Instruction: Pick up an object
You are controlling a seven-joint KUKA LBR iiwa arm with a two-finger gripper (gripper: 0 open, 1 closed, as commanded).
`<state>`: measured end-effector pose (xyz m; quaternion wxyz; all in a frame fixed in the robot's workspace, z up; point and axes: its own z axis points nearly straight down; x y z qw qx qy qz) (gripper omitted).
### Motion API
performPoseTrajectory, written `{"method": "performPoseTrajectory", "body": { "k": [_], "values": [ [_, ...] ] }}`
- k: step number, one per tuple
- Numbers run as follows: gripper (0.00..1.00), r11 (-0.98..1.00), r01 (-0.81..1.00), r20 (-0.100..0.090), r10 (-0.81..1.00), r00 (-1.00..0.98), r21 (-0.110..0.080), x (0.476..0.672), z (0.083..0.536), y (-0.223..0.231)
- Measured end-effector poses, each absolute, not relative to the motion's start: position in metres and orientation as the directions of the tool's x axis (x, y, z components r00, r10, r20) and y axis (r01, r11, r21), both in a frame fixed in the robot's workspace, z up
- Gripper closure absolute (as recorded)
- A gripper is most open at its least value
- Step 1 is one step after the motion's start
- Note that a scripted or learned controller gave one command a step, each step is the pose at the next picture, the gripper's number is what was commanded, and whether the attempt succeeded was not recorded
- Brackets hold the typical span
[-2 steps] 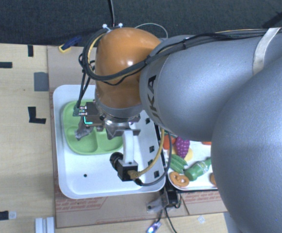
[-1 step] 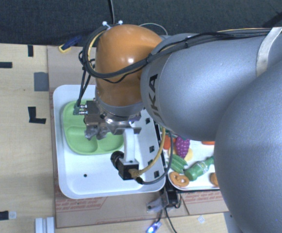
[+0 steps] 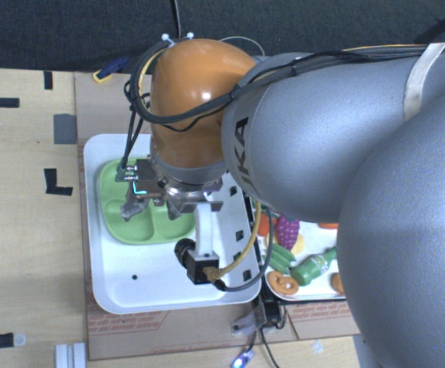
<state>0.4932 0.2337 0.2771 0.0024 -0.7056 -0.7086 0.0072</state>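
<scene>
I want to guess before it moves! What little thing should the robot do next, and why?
Probably lift straight up a little. The arm hangs low over the green plate in the left bin and hides what is under it, so I cannot tell if it caught anything. Rising would show that. The toy food sits in the right bin.

1. Looks like a robotics lab: big grey arm [image 3: 337, 144] with an orange band [image 3: 195, 98] and loose cables.
2. Wooden bench [image 3: 23, 259] with black tape marks, white bins [image 3: 111, 282] on cardboard, toy items.
</scene>
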Motion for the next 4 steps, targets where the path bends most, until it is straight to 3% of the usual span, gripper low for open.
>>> {"method": "performPoseTrajectory", "body": {
  "k": [1, 4],
  "values": [
    [0.0, -0.001, 1.0, -0.006, 1.0, 0.0, -0.009, 0.482, 0.078, 0.221],
    [0.0, 0.001, 1.0, -0.002, 1.0, -0.001, -0.005, 0.483, 0.082, 0.224]
  ]
}}
